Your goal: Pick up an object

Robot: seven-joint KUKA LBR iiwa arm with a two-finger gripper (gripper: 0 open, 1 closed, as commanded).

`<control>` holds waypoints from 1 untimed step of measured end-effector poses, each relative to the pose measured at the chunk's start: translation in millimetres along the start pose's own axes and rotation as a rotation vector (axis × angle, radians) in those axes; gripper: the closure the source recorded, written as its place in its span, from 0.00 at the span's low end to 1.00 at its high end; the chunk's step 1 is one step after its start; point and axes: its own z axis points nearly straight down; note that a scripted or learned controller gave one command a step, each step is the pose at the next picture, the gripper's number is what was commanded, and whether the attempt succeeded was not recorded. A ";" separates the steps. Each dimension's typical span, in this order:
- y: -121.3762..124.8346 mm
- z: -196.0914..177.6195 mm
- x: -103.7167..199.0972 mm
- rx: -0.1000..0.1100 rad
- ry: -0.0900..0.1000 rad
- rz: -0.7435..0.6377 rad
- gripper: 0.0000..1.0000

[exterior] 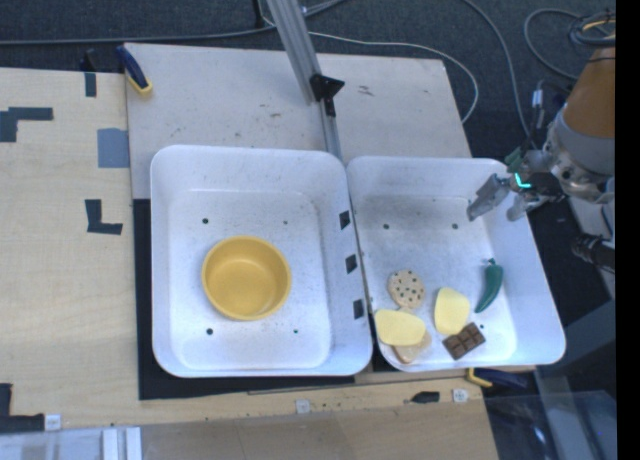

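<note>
Gripper: I see the gripper (500,198) over the right bin's (520,258) upper right rim, fingers apart, nothing between them.
Right bin: cookie (406,288), two yellow pieces (400,327) (451,310), a brown block (464,341) and a green pepper (490,285) cluster at its near end, well apart from the gripper.
Left bin: I see a yellow bowl (246,277) upright in the left bin (250,173).

Arm (590,118) cut off at right edge; tan piece (408,353) half hidden under yellow slice (399,327).
</note>
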 end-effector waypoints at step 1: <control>-0.1 0.1 0.0 0.000 0.000 0.000 0.00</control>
